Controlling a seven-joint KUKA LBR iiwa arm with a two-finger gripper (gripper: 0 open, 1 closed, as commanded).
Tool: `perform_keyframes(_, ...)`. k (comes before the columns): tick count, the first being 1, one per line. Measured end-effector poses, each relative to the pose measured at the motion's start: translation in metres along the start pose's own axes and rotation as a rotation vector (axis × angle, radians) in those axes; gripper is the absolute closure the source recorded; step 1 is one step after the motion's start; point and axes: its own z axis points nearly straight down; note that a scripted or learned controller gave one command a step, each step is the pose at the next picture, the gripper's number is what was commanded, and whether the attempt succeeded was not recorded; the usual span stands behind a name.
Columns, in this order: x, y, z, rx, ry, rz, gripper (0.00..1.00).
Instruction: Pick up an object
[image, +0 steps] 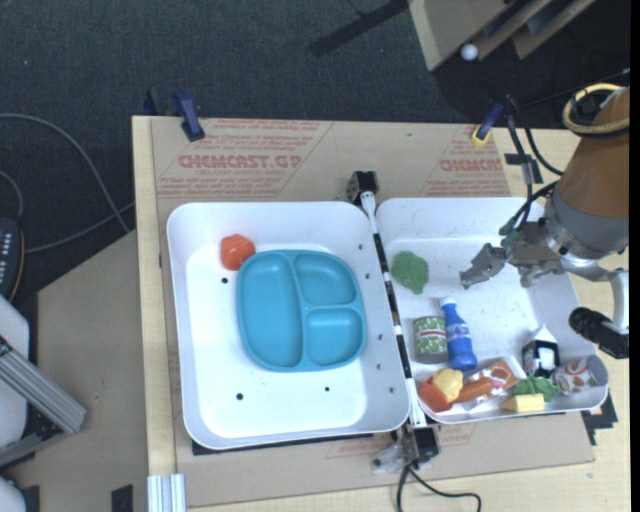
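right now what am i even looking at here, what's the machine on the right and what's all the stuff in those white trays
This is one camera fixed above a bench, looking down at a slant. The grey and orange shape on the right is a robot arm; the dark metal part at its end is its gripper, a two-finger claw for picking things up. It hangs over the right bin, and nothing can be seen between its fingers.

Two shallow white bins sit side by side on a brown board. The left bin holds a blue divided plate and a small orange-red ball beside the plate's upper left corner.

The right bin holds a green lump, a small green can, a blue bottle, and, along its near edge, a cluster of small toy foods in orange, yellow, red and green.
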Motion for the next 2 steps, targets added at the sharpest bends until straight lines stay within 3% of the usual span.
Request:
perform_keyframes(1,0.029,-0.012,0.126,-0.001,0.000,0.001,0.00)
perform_keyframes(2,0.029,-0.046,0.126,0.002,0.000,0.001,0.00)
